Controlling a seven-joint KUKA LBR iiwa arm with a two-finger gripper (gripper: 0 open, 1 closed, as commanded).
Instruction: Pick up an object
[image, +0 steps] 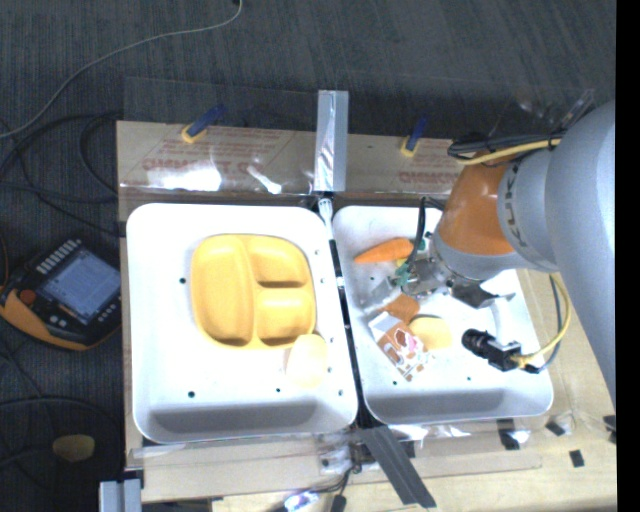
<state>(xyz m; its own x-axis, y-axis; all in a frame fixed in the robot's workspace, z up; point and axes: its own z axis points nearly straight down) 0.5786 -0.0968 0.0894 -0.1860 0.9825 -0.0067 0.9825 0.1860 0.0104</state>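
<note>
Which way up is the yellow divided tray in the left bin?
Right way up: the yellow divided tray lies flat, its three hollow compartments facing the camera.

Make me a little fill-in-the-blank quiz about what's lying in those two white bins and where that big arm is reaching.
1. The yellow divided tray lies in the ____ bin.
2. The carrot in the right bin is coloured ____.
3. The arm reaches down into the ____ bin.
4. The yellow tray has ____ compartments.

Missing words: left; orange; right; three

The arm (540, 200) hides part of the right bin (450, 405) and is cropped at right.
</note>
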